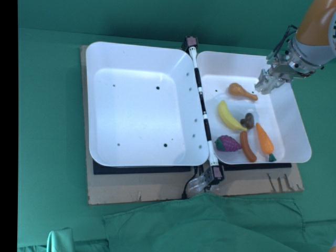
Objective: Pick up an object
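Overhead, the arm (pixel 315 22) slants down above the right bin (pixel 294 125).

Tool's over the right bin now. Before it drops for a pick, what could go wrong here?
1. The tool hovers by the drumstick near the right bin's far wall; a descent might clip that wall.
2. The banana, brown piece, sausage and carrot crowd together, so a grasp there could nudge neighbours or catch two.
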